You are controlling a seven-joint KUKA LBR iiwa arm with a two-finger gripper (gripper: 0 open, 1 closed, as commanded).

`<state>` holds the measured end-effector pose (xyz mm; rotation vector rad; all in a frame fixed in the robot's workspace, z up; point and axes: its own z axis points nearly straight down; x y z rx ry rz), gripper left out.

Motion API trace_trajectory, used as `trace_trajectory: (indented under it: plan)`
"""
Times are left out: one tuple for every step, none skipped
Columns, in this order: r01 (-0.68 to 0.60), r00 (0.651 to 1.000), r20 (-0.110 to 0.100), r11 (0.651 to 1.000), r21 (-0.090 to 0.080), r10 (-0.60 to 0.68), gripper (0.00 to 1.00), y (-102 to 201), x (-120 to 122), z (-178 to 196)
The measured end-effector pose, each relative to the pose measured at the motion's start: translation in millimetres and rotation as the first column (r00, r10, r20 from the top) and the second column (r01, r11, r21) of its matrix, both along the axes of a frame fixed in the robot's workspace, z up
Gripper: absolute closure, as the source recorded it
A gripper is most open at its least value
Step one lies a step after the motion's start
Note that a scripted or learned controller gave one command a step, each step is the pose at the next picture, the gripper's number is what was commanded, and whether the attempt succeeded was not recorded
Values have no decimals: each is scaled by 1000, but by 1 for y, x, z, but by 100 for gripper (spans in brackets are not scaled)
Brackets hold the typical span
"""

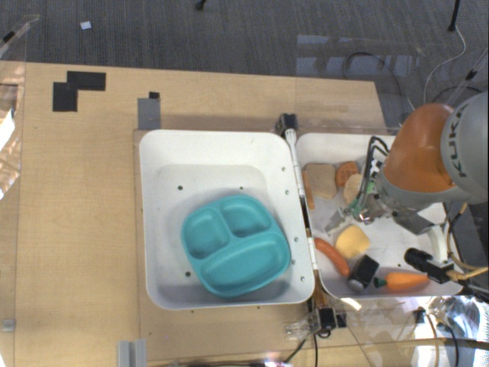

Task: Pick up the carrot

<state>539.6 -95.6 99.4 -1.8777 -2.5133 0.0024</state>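
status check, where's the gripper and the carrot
Gripper low in right bin, fingers unclear. Orange carrot-like piece at its left, another at its right; neither seen held. Yellow food piece close by.

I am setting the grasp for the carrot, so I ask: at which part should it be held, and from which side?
Probably grip the carrot at its middle, from straight above, closing across its thin width: it lies flat and lengthwise along the right bin's near wall.

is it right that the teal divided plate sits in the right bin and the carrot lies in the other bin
Not quite: the camera view shows the teal divided plate in the left bin, not the right. The carrot does lie in the other bin, the right bin.
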Motion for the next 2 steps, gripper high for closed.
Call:
trace_trajectory:
  plan:
    - [-51, 998, 22, 999, -3, 51, 0, -8, -47, -10]
    - [-54, 998, 29, 999, 0, 54, 100, -6, -44, 2]
